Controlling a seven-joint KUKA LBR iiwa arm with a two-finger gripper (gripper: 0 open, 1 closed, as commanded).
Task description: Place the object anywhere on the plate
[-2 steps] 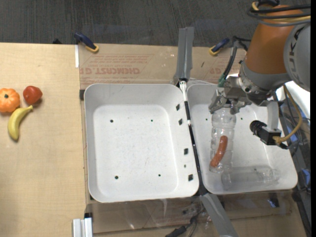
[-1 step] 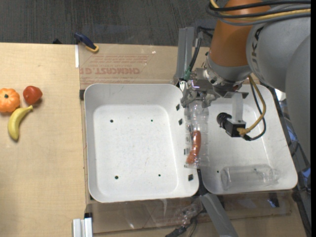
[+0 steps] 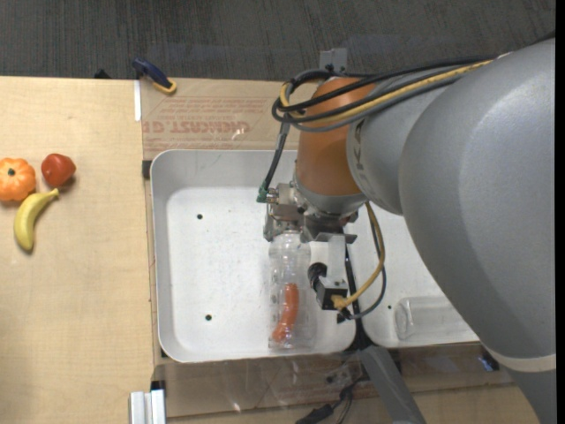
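Observation:
A clear plastic bottle [image 3: 287, 303] with something orange inside lies lengthwise near the front right of the left white bin [image 3: 190, 254]. Its upper end reaches under my gripper [image 3: 287, 230], which hangs straight over that end, beneath the orange band of the wrist [image 3: 328, 162]. The wrist housing hides the place where gripper and bottle meet, so I cannot tell whether they touch.
My grey arm covers most of the right bin [image 3: 424, 316], where a clear flat item shows near the front. On the wooden bench at left lie a small orange fruit [image 3: 15, 180], a red fruit [image 3: 58, 170] and a banana [image 3: 30, 219]. Cardboard [image 3: 212, 117] lies behind the bin.

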